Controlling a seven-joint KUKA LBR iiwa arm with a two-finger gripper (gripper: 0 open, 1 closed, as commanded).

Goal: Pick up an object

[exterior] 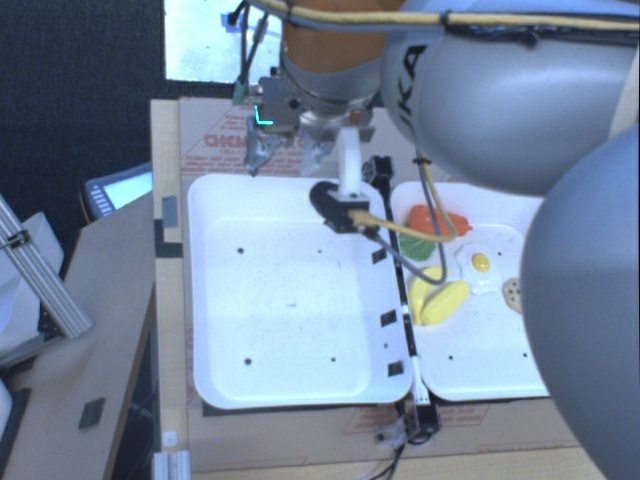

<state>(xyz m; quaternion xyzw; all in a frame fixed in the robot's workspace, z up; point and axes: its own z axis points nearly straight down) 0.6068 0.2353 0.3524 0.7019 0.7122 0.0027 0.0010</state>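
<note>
My gripper hangs over the far rim of the left bin, near its back edge. Its two grey fingers stand apart, open, with nothing between them. Several toy items lie in the right bin: an orange-red piece, a green piece, a yellow banana-shaped piece, a fried-egg shape and a small tan disc. All of them are well to the right of the gripper. The arm's big grey body covers the right bin's far right part.
A white post with a black piece hangs just right of the gripper, over the left bin's back right corner. A yellow cable runs from it across the divider. Cardboard lies under the bins.
</note>
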